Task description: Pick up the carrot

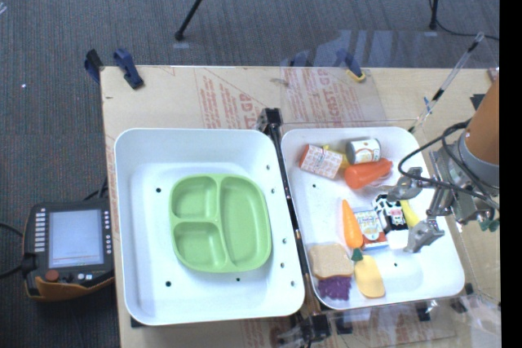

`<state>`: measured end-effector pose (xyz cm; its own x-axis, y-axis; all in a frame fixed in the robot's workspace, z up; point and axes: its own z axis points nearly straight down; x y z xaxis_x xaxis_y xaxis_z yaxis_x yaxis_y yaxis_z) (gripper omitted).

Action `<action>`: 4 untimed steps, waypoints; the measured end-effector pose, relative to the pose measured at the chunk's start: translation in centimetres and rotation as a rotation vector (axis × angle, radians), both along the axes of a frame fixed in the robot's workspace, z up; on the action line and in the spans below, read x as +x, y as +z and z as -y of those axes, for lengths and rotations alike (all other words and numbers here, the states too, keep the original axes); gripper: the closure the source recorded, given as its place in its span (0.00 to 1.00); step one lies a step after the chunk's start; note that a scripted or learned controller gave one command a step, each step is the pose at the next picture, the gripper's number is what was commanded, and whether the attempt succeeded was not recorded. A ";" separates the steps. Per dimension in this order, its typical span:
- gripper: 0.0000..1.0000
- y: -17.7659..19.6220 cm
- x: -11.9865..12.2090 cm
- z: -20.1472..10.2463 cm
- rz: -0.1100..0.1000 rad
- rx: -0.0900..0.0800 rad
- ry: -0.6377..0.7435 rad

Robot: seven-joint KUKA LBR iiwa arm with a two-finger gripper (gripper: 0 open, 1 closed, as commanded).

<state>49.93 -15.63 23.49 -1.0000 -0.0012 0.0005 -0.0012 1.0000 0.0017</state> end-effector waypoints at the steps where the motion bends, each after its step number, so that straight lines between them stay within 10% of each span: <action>1: 0.00 -14.6 0.6 -4.5 -0.012 0.005 0.060; 2: 1.00 -13.2 1.1 -4.6 0.000 0.000 0.066; 3: 1.00 -14.9 1.2 -6.7 -0.005 -0.001 -0.398; 4: 1.00 -4.5 -0.2 -15.7 0.006 0.003 -0.528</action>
<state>49.70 0.03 18.97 -0.8644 0.5028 -0.0041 0.5028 0.8644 0.0061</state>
